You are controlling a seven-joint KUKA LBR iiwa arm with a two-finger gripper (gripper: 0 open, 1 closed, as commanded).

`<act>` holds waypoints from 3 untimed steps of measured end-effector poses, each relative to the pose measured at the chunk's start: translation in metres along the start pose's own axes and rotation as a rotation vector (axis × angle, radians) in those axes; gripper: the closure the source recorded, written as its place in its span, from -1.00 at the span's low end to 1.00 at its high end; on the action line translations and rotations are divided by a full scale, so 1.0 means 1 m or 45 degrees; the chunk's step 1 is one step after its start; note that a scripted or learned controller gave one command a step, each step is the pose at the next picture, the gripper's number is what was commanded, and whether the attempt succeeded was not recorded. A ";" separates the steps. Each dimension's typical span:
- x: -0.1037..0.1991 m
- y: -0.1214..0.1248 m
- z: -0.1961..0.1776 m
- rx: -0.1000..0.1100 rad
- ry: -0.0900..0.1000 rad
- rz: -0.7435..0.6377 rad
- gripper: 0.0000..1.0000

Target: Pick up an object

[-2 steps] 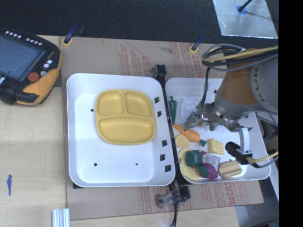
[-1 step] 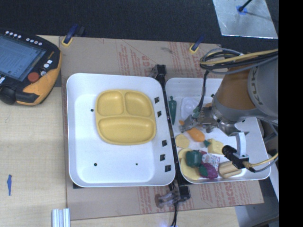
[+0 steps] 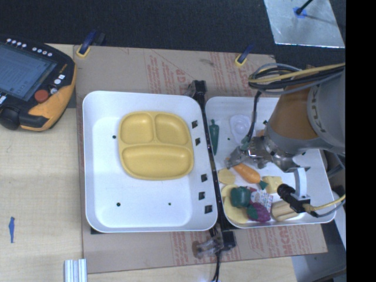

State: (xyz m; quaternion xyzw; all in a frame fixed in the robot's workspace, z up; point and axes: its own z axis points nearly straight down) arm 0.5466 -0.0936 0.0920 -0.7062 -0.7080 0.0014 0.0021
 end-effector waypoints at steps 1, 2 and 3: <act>-0.006 -0.051 -0.004 0.004 0.000 0.001 -1.00; -0.007 -0.049 -0.014 -0.001 -0.002 -0.001 1.00; -0.007 -0.049 -0.014 -0.001 -0.002 -0.002 -1.00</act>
